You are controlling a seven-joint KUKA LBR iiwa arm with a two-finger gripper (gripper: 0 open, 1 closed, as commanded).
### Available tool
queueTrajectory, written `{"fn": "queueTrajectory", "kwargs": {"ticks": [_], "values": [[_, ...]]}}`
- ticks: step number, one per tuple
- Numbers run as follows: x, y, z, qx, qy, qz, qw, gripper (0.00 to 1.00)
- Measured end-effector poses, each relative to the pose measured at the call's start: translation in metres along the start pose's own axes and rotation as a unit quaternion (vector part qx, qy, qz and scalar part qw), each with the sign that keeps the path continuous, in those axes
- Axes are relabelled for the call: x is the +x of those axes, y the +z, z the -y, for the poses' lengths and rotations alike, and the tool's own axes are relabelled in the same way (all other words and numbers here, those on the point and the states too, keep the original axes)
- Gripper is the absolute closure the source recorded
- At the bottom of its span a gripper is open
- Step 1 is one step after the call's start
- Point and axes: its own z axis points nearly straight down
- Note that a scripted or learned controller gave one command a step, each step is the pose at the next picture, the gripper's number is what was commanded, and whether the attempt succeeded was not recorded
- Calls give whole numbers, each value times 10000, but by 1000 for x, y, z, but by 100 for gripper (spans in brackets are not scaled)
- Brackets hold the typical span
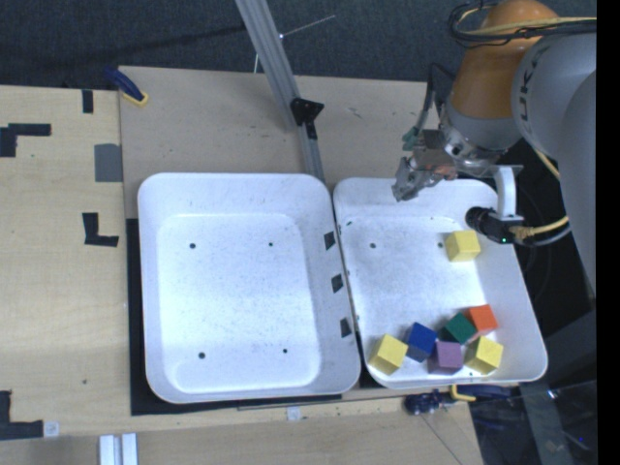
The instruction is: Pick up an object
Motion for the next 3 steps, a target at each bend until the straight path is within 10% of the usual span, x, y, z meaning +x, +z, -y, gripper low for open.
{"fn": "queueTrajectory", "kwargs": {"ticks": [3], "values": [[126, -17, 83, 2, -19, -9, 10000, 100]]}}
